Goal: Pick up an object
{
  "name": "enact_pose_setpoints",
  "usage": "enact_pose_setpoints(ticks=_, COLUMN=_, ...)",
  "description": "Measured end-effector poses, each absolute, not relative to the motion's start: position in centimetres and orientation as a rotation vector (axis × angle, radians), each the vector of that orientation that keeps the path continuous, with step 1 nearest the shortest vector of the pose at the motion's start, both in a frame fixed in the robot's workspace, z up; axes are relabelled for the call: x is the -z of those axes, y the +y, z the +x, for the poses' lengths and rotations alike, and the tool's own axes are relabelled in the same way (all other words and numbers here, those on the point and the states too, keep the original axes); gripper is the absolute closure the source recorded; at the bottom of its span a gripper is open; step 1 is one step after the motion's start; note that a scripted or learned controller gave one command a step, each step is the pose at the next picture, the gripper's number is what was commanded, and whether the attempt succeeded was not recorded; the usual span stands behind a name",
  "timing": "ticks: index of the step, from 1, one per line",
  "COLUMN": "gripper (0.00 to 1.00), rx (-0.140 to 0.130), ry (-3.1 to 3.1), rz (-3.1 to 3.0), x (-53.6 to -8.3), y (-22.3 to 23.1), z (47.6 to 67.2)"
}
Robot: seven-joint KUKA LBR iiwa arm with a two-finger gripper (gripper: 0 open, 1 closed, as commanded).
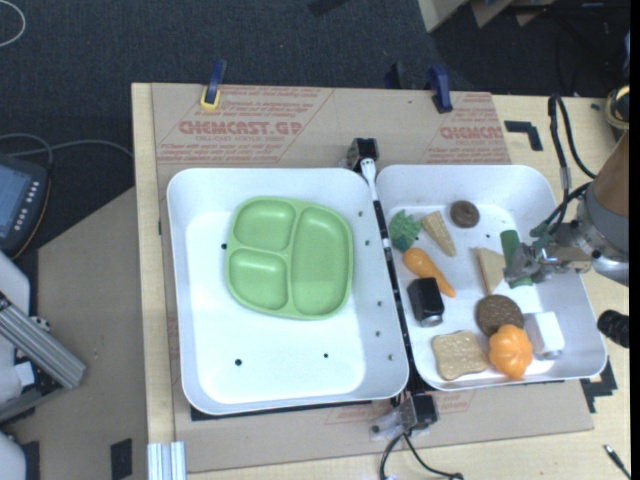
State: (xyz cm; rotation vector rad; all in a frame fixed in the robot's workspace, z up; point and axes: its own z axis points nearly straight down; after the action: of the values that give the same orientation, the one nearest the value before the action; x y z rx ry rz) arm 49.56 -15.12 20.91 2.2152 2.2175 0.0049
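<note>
Objects for the pick all sit in the right bin (520,180). We see broccoli (403,230) at the left wall, a carrot (427,269) just below it, and a black block (426,300) under the carrot. A cheese wedge (437,232) lies beside the broccoli, and a small brown round cookie (463,213) sits near the back. Front row: a toast slice (458,354), an orange pumpkin (510,349) touching it on the right, a dark brown patty (497,313) just behind the pumpkin, and a white block (545,333) to the pumpkin's right. A pale wedge (488,266) lies mid-bin.

The gripper (524,265) reaches in from the right, low over the bin's right half, just beside the pale wedge. A green piece (511,244) shows at its tip. We cannot tell whether the gripper is clamped on anything or released.

The left bin (200,298) holds a green divided plate (290,258), lying flat toward the back. Both bins rest on the tabletop (160,128), a brown sheet clamped at the back edge.
</note>
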Motion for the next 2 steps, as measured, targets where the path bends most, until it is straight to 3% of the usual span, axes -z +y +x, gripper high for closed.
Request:
enact_pose_setpoints(ticks=1, gripper=1.00, rx=-0.003, ry=2.219, rz=2.217, x=-22.6, y=-15.1, z=49.7)
enact_pose_setpoints(ticks=2, gripper=1.00, rx=-0.004, ry=2.227, rz=2.213, x=-22.0, y=-10.6, z=52.5)
